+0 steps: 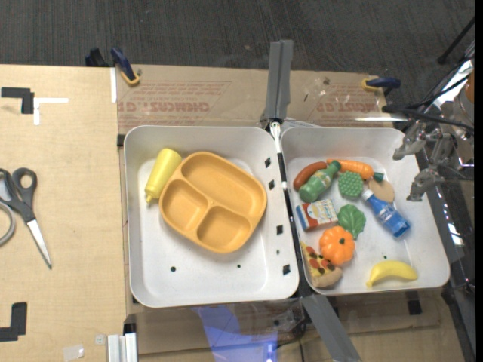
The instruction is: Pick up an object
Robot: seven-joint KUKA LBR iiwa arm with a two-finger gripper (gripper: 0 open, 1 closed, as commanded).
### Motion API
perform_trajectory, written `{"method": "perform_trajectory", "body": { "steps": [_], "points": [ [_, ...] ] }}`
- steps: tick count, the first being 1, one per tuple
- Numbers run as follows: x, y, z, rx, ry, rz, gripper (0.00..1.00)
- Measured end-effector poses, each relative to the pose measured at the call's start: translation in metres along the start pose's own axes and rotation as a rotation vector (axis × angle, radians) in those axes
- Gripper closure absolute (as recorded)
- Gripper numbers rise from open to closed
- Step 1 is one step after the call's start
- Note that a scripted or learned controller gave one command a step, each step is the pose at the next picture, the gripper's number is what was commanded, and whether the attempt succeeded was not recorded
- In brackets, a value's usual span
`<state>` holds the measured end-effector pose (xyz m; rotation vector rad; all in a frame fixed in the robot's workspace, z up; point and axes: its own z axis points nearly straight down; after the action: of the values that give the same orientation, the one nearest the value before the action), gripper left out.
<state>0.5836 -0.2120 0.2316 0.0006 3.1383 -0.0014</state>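
Right now the gripper [430, 153] hangs at the right edge of the right bin [432, 274], over its upper right wall, a tangle of metal linkage and cable. How far the jaws stand apart I cannot tell from this slant, and nothing shows between them.

No object is lifted yet, so the step in hand looks like choosing a target and coming down on it. The candidates all lie in the right bin: a blue bottle [386, 216] nearest the gripper, a carrot [355, 168] and green bottle [320, 182] near the top, a red sausage [308, 173], a small box [317, 215], a leafy green piece [352, 219], an orange pumpkin [336, 244], a pizza slice [320, 268], and a banana [392, 272] lying apart near the bottom wall.

My judgement is that the banana is the cleanest pick: it has bare floor around it, so the jaws can straddle its narrow width without nudging neighbours. The blue bottle is closer but touches a beige piece [382, 191] at its top. Descending straight down, centred across the short axis, should serve best.

The left bin [151, 277] holds a yellow tray [213, 200] and a yellow bottle [161, 173].
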Motion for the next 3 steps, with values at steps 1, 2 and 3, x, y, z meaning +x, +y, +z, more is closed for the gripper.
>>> {"method": "perform_trajectory", "body": {
  "steps": [1,2,3],
  "points": [
    [-0.030,-0.009,0.116,0.007,-0.020,-0.122,0.00],
    [-0.042,0.005,0.122,0.012,-0.020,-0.132,0.00],
    [-0.030,-0.010,0.123,0.008,-0.027,-0.132,0.00]
  ]
}}
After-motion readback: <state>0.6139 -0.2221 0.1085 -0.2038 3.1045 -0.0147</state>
